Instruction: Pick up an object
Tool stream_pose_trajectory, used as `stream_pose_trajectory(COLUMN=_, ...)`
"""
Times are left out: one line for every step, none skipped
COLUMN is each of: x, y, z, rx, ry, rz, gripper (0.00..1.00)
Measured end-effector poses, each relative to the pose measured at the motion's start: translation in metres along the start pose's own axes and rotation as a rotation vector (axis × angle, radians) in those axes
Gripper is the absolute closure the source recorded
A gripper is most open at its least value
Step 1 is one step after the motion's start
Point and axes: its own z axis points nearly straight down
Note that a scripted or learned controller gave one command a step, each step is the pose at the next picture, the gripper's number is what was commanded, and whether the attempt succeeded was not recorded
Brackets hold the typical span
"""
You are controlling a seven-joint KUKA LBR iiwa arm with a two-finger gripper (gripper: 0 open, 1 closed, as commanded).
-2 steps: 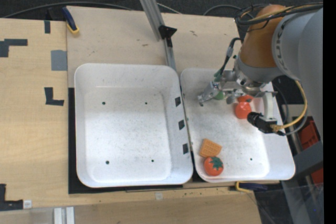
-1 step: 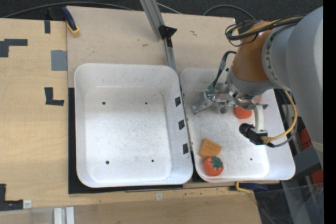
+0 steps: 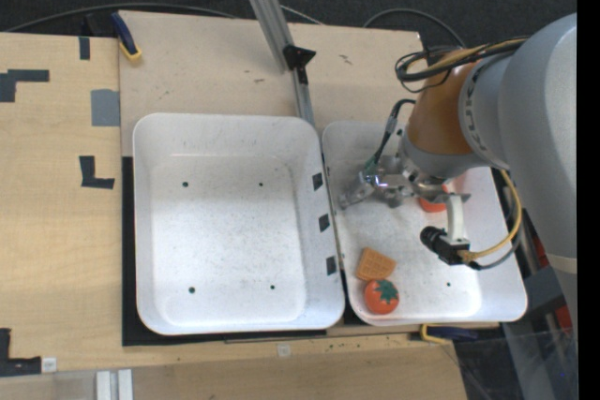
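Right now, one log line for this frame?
arm: over right bin | gripper: low, near bin's left wall | orange tomato-like object, tan block: loose at front | grasp: none seen

Light wood bench (image 3: pixel 56 229) carrying two white bins: left bin (image 3: pixel 225 220), right bin (image 3: pixel 497 295), side by side, touching.

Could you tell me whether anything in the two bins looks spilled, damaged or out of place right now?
Nothing stands out. The orange tomato-like toy and the tan block lie touching near the front of the right bin, with a red object partly hidden under the arm. The gripper is low in that bin.
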Motion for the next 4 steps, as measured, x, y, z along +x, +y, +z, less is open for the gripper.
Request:
stream_pose_trajectory(x=0.001, y=0.000, z=-0.011, rx=-0.001, ry=0.001, rz=-0.001, gripper=1.00)
stream_pose_trajectory(x=-0.004, y=-0.001, z=-0.054, rx=-0.005, ry=0.001, rz=0.001, gripper=1.00)
stream_pose_trajectory(x=-0.003, y=-0.006, z=-0.116, rx=-0.008, ry=0.000, rz=0.000, gripper=1.00)
stream_pose_trajectory(x=0.002, y=-0.013, z=-0.164, rx=-0.006, ry=0.001, rz=0.000, gripper=1.00)
